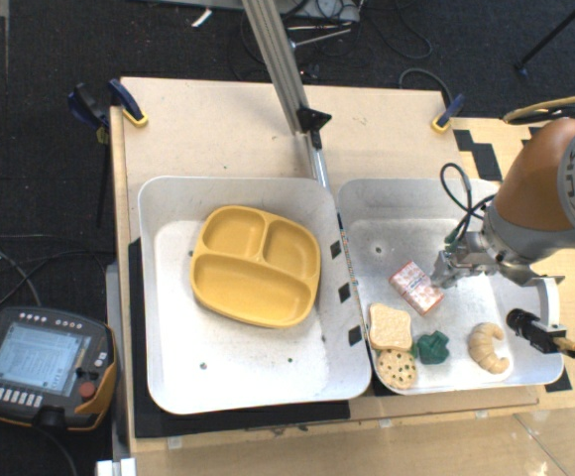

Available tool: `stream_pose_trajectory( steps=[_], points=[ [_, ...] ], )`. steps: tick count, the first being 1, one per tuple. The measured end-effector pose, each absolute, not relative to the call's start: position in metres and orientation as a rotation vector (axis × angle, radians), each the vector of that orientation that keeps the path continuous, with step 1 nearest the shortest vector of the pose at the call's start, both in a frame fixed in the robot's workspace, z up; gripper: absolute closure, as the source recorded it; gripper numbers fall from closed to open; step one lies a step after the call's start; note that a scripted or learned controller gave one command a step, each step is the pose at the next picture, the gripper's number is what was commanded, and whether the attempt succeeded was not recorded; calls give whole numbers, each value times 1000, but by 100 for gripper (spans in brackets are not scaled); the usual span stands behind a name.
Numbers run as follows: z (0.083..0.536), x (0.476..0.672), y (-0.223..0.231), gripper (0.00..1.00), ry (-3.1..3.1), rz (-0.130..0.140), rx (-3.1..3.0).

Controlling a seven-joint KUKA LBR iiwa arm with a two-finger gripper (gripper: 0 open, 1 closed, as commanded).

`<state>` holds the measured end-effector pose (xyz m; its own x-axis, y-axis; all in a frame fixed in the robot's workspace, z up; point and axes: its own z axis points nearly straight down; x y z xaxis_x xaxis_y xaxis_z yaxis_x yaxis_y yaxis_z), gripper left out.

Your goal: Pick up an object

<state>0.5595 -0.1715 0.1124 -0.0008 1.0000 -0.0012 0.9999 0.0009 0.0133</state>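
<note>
Two shallow white bins sit side by side on the bench, and we take the right bin (387,228) as our landmark: the left bin (169,296) touches its left wall and holds a yellow divided plate (256,264) lying flat, well apart from the action and, we judge, there as a spare target or drop-off. The grey arm (540,191) leans in over the right bin's far-right rim, its wrist bent down and toward the bin's middle, so the gripper (448,269) hangs low just beside the pink-and-white box (415,287) that lies tilted near the bin's centre. We judge this box to be the object the arm is set to pick up. Along the bin's near wall, clustered where loose pieces would gather, lie a croissant (489,349), a slice of bread (391,326), a chocolate-chip cookie (398,368) and a small green toy (431,346). Whether the gripper is spread or closed, we cannot tell; nothing visibly sits in it.
</note>
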Motion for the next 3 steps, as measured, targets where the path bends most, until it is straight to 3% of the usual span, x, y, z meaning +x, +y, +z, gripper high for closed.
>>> stream_pose_trajectory(
  steps=[2,3],
  points=[
    [202,572,-167,100,2221,4,2213],
    [264,568,-163,100,2220,6,2212]
  ],
)
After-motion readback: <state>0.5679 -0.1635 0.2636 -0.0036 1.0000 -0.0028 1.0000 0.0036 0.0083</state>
